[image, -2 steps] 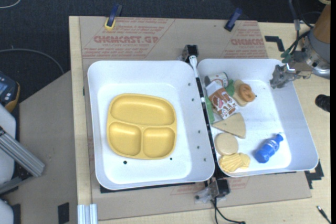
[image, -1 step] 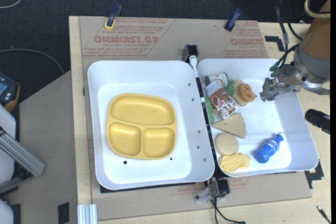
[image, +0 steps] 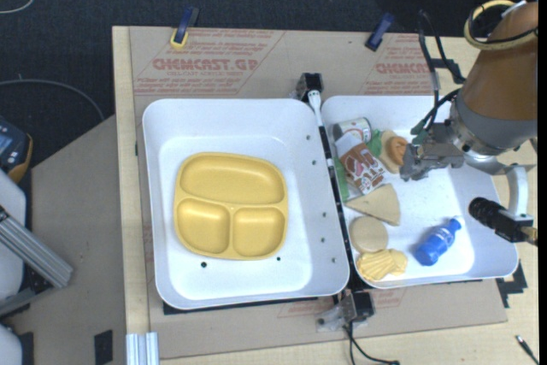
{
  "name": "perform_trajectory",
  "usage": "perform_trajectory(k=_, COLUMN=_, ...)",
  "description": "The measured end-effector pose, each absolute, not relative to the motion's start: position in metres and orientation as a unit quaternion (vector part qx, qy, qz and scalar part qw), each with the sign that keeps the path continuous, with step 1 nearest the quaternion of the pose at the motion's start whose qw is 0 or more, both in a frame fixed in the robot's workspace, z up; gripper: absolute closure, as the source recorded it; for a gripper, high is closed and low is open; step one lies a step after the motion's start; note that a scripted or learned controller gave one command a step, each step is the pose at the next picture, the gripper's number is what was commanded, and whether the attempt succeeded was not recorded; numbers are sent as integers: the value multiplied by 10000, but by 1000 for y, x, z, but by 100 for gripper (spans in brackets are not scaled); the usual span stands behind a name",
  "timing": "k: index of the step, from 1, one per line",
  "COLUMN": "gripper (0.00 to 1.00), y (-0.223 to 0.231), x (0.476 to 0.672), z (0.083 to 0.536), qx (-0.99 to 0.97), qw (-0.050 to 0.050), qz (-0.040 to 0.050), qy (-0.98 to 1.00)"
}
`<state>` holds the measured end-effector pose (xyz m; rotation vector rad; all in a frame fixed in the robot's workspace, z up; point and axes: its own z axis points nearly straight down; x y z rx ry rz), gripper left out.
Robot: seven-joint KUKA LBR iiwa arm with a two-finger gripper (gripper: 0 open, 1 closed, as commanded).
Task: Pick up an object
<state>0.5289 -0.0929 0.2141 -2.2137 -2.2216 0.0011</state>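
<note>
Dark carpet surrounds a brown tabletop (image: 256, 55) printed with red lettering, carrying two shallow white bins side by side. Left bin (image: 162, 184) holds a yellow divided tray (image: 229, 204) lying flat at its middle. Right bin (image: 479, 261) holds a jumble: a brown snack packet (image: 362, 170), an orange round piece (image: 396, 150), a pale wedge (image: 379, 206), a tan disc (image: 370, 233), a yellow ridged piece (image: 382, 264) and a small blue bottle (image: 437, 242) lying on its side. Reaching in from the right, the grey arm (image: 504, 73) lowers its hand (image: 416, 163) just beside the orange round piece and the packet; whether the hand is spread or pressed together cannot be told
</note>
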Motion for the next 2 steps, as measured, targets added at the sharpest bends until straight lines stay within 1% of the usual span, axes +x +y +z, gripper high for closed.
perform_trajectory(k=1, gripper=100, y=-54, x=511, z=222, qx=-7055, qw=24, qz=1, qy=-7088)
perform_trajectory(k=2, gripper=100, y=1, x=484, z=228, qx=-7049, qw=28, qz=2, qy=-7093)
